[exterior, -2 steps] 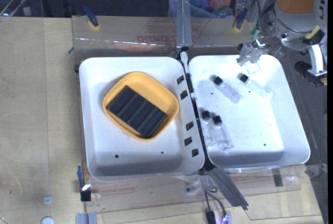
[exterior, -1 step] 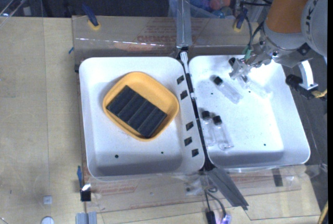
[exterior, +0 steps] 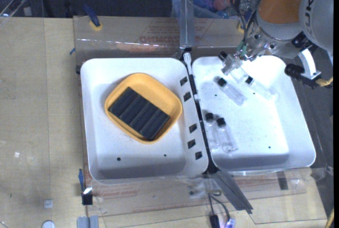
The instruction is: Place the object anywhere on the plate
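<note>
1. Vials (exterior: 231, 89) look like the pick here: small clear bottles with black caps, lying in the right bin (exterior: 275, 142). One is near the back, and two more (exterior: 220, 131) lie against the divider.
2. My guess is light, stiff, slick and prone to rolling.
3. I'd pinch across the body's middle, not the cap.
4. Gripper (exterior: 233, 62) hangs over the bin's back corner, just above the rear vial; I can't tell its state.
5. Plate (exterior: 119, 95), yellow with a dark ridged insert (exterior: 140, 112), waits in the left bin (exterior: 100, 158).
</note>
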